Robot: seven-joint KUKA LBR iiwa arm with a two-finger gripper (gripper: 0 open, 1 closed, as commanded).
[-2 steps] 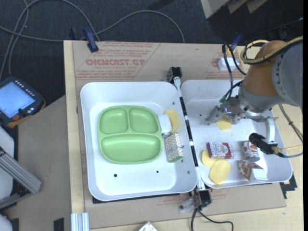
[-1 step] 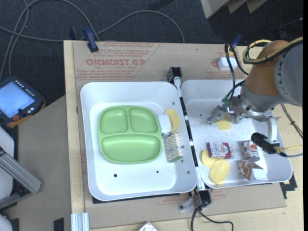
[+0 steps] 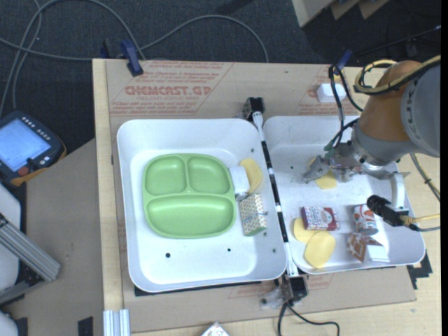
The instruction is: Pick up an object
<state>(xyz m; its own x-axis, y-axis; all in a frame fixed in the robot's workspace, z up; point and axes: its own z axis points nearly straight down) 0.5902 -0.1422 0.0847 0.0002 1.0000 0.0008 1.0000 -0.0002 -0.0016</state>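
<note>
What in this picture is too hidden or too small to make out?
- Pincer: in the camera view its tips are dark and small over a yellow piece; contact is unclear.
- Yellow piece: partly covered by the pincer.
- Red packets in the right bin: printing too small to read.
- Arm: cut off by the right edge.
- Speckled packet beside the green tray: contents unclear.

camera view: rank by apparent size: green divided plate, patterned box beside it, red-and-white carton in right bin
1. Green divided plastic plate, by far the largest.
2. Patterned rectangular box and red-and-white rectangular carton: look about alike, can't rank.
</note>
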